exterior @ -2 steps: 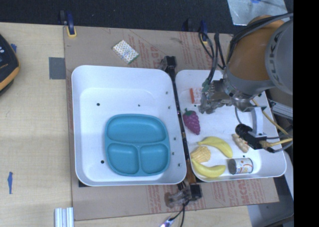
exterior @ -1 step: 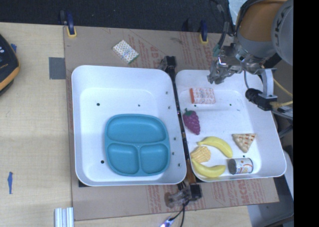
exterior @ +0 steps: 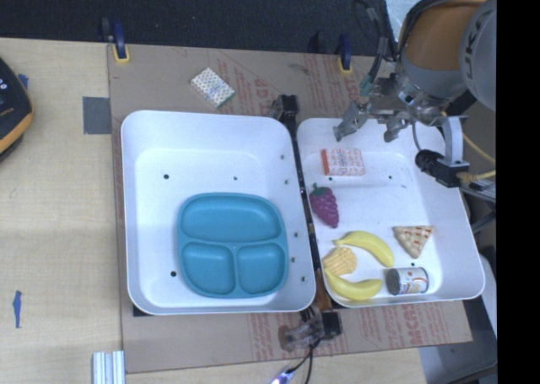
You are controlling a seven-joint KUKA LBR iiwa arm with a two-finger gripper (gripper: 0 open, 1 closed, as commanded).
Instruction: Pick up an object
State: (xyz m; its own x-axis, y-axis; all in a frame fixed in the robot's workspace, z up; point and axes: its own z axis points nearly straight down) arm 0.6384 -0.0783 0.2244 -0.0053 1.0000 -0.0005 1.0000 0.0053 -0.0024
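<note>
My gripper (exterior: pixel 369 127) hovers over the far edge of the right bin (exterior: pixel 447 222), open, with nothing between its two grey fingers. Just below it lies a red-and-white packet (exterior: pixel 343 161). A purple grape bunch (exterior: pixel 324 206) rests by the bin's left wall. Nearer the front are two yellow bananas (exterior: pixel 363 243), a corn piece (exterior: pixel 339 261), a pizza slice (exterior: pixel 413 239) and a small can (exterior: pixel 407 280) on its side.
The left bin (exterior: pixel 152 163) holds a blue divided plate (exterior: pixel 231 244). A small patterned packet (exterior: pixel 212 85) lies on the cardboard behind the bins. A black-and-yellow device (exterior: pixel 10 108) sits at the bench's left edge. Clamps hold the cardboard's far edge.
</note>
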